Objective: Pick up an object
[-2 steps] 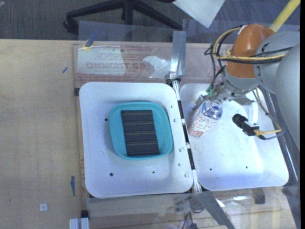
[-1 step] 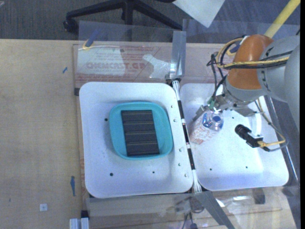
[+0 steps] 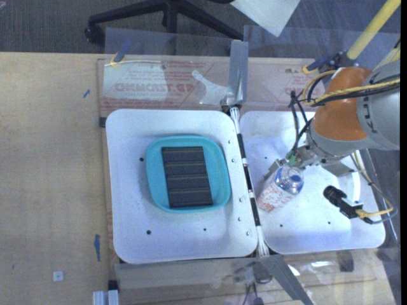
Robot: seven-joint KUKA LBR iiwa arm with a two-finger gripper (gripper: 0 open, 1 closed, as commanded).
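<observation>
A small clear plastic bottle (image 3: 280, 188) with a red and white label lies on its side in the right bin (image 3: 318, 234), close to that bin's left wall. My gripper (image 3: 291, 162) is down at the bottle's upper end, right against it or just above it. The grey wrist and orange band (image 3: 340, 116) sit over the right bin's far right part and hide the bin floor there. In the left bin (image 3: 127, 221) a teal dish (image 3: 154, 170) holds a dark grey ribbed block (image 3: 186, 176).
A black plug on a yellow cable (image 3: 340, 201) hangs over the right bin to the right of the bottle. A ridge of white rims (image 3: 245, 183) divides the two bins. A clear plastic sheet and a metal post (image 3: 238, 68) stand behind them.
</observation>
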